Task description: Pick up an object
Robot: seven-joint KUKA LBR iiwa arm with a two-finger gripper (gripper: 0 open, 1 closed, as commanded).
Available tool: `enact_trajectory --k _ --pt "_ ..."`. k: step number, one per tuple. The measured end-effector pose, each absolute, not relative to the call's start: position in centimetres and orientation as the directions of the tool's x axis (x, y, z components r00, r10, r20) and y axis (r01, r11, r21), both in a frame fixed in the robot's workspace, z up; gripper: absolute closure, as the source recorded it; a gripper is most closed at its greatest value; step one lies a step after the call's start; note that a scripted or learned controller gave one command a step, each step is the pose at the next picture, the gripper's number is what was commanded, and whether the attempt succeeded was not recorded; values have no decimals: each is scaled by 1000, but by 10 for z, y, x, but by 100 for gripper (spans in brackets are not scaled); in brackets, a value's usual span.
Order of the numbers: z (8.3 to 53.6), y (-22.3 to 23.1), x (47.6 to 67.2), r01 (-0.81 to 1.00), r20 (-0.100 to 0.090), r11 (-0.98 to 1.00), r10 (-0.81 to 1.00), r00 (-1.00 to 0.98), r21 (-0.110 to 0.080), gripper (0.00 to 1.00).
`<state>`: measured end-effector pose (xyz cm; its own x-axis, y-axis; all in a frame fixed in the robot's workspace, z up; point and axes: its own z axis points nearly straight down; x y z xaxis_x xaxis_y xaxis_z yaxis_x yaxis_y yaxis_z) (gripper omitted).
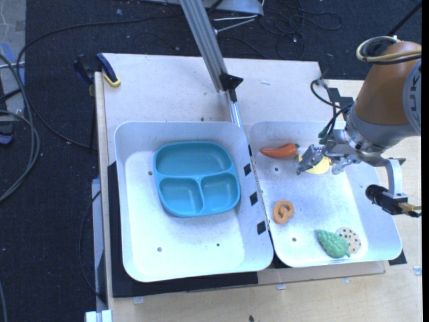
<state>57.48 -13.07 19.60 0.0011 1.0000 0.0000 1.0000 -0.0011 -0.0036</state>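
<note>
Green leafy piece (333, 243) lying beside speckled cookie (348, 237), nearest. Small pale yellow object (320, 166), rounded, pinched between fingers of gripper (316, 161), near orange carrot (279, 151)

the arm (392, 92) is cut off by the right edge, so its upper links are out of sight. its wrist covers the far right corner of the right bin (375, 247) and part of that bin's far rim. the gripper (314, 164) sits against a small yellow object (320, 166), mostly hidden behind it; what the object is cannot be told, nor how the jaws stand. the carrot (279, 151) lies just beside the gripper, its green end too small to make out. the slanted metal pole (204, 35) runs out past the top edge. the cables (13, 113) on the floor leave the left edge. the desk (201, 86) passes under both bins, hidden there.
</note>
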Motion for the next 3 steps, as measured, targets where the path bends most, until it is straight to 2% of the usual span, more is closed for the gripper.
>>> enact_trajectory --k 2,3 --pt "91 -125 569 1000 -1 -1 1000 1 0 0" --pt "105 -126 571 1000 -3 -3 1000 3 6 100"
